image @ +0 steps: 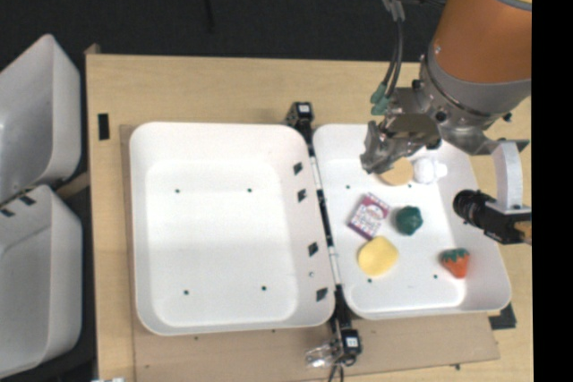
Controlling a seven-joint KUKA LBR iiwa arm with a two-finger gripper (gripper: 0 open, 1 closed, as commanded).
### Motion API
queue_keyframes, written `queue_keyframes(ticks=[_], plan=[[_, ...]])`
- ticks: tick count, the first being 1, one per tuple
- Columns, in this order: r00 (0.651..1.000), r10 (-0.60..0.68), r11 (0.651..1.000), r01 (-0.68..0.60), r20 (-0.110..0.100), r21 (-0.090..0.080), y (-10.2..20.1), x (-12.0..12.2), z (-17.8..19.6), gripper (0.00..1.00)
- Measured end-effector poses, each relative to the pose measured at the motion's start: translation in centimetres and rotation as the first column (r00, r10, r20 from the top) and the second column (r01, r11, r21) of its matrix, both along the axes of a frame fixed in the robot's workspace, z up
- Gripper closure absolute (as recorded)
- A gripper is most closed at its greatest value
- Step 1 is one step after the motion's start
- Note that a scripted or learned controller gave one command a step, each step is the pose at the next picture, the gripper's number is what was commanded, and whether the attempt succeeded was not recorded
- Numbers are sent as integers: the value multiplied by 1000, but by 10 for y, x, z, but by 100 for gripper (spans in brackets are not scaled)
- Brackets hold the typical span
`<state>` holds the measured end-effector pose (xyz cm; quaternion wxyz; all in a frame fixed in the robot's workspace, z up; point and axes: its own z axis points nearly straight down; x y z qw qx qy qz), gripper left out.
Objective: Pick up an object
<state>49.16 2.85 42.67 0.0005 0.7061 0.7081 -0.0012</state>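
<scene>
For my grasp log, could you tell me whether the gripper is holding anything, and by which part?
It cannot be told. The gripper hangs over the right bin beside a tan object, and nothing shows between its fingers.

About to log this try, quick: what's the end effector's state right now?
End effector: cannot be told whether it is open or closed; it sits low over the right bin, near a tan object, with nothing seen held.

- A single fixed camera is looking down at a slant on the pale wooden worktop (224, 85).
- It is sitting far enough off to be taking in both shallow white plastic bins (143, 192), side by side.
- The grey, orange-banded arm (483, 22) is entering from the frame's right.
</scene>
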Motion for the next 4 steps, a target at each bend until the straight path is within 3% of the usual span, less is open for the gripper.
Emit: queue_keyframes(ticks=[1,2,3,4], plan=[[1000,2,1000,-2,2,1,40,0,37,100],[1000,-6,1000,6,-11,-2,24,14,-57,100],[1000,-9,1000,9,-4,0,-60,-1,-86,100],[1000,1,1000,-1,0,1,-28,0,-53,100]])
